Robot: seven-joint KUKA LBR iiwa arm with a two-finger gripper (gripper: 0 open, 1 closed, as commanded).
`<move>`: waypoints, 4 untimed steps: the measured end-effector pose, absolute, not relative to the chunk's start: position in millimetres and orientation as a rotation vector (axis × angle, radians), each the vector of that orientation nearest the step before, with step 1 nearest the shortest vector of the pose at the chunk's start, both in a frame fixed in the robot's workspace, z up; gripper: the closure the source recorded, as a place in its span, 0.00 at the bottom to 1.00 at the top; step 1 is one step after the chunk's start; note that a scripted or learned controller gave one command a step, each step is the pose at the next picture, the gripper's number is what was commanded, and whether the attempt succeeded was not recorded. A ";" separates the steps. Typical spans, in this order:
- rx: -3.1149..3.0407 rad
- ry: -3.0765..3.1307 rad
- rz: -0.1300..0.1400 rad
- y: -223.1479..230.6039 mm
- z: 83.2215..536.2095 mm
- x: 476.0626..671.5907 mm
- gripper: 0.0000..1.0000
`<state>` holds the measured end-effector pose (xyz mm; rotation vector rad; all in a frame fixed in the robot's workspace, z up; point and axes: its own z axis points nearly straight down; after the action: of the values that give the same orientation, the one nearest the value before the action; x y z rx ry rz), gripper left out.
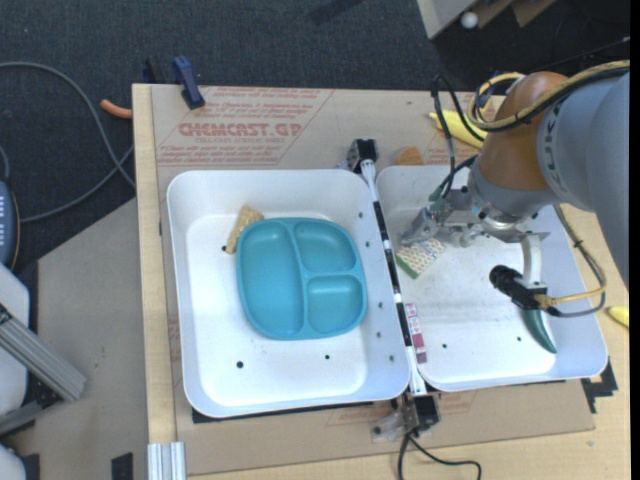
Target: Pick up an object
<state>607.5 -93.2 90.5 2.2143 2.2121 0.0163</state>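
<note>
The hand (432, 224) hung low over the right bin (470, 363), at about ten o'clock in it; whether it was spread or pressed together could not be told. A small patterned packet (420, 258) lay just below it. A teal-bladed tool (528, 308) lay toward three o'clock. The left bin (200, 298) held a teal divided plate (300, 276) and a tan scrap (243, 225).
</note>
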 end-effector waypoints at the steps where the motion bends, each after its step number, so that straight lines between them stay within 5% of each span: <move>1: 2.214 2.212 0.019 -92.3 101.0 608.3 1.00; 2: 2.220 2.218 0.000 -157.8 170.4 627.8 1.00; 3: 2.218 2.219 0.001 -189.3 202.1 667.1 1.00; 4: 2.223 2.222 -0.003 -224.2 161.1 665.8 1.00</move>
<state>665.8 -224.2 161.1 2.2231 2.2223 -0.0033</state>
